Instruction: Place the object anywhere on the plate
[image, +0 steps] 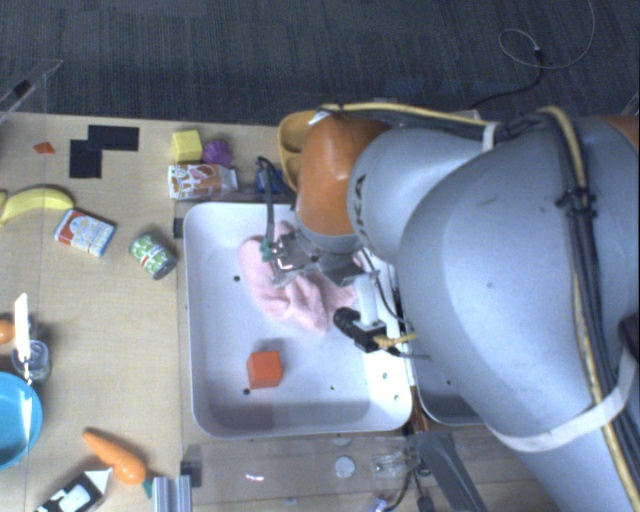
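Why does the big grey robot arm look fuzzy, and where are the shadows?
In the camera view the grey arm sits closest to the lens, so it looks large and soft-edged, with a pale sheen on its curve; the orange block and the pink cloth are sharper; a soft shadow lies along the near wall of the white bin.

The single camera sat fixed above the surface and looked down at a slant. It stood close enough that the grey arm, entering from the right, took up much of the frame. One white bin lay near the middle, the wooden top stretched out to its left, and dark floor ran along the upper edge.
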